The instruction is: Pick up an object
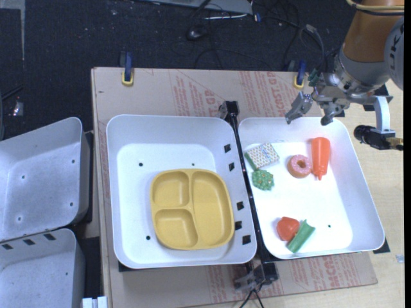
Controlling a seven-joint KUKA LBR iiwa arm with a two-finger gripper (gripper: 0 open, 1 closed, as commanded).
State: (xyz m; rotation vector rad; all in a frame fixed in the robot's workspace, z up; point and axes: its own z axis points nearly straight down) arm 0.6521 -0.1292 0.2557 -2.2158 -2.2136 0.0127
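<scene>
Camera view: arm up over the far edge of the right bin, toys spread out below.

Big picture first: two white bins side by side, the left bin [122,140] carrying a yellow divided tray [192,208], the right bin [359,191] holding the toys. Grey arm with its orange band [372,18] comes in from the right, and the gripper [314,110] hangs above that bin's far rim, fingers spread wide, nothing between them. Down the sizes now: orange carrot [320,156] just below the gripper, touching the pink donut [299,166]; green pod [300,237] against a red piece [288,227] near the front; checkered block [262,154]; green broccoli [262,179] just beside it.
</scene>
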